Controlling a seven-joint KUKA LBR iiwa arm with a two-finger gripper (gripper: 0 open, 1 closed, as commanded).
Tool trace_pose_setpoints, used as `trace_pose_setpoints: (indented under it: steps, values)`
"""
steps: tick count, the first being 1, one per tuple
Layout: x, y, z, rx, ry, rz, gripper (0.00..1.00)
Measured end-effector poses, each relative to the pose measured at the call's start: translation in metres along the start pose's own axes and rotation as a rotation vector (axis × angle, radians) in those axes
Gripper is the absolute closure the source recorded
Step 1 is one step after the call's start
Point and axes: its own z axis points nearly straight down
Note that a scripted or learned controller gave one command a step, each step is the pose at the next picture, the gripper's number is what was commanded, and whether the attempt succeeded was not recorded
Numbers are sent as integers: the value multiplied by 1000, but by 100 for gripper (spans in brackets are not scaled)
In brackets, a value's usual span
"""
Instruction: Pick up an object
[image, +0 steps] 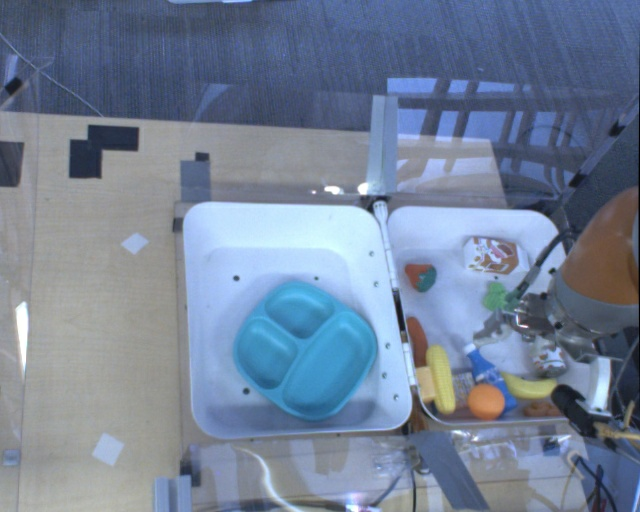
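The right bin (450, 235) holds several small items. Among them are a white and brown packet (492, 255), a red and green toy fruit (420, 277) and a green piece (496, 296). Nearer the front lie a red sausage (416, 332), a yellow corn cob (438, 378), a blue and white bottle (483, 365), an orange (486, 401) and a banana (530, 386). My gripper (517, 325) hangs low over the bin's right side, just right of the green piece and above the bottle and banana. The wrist hides what lies under it.
The left bin (215, 250) holds a blue divided plate (305, 348). A metal divider post (383, 150) stands behind the seam between the bins. The arm's orange band (610, 260) covers the right bin's far right edge. Tan bench surface lies to the left.
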Motion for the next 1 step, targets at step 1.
trace_pose_setpoints:
  steps: [1]
  values:
    - [53,-8,47,-8,-1,158,0]
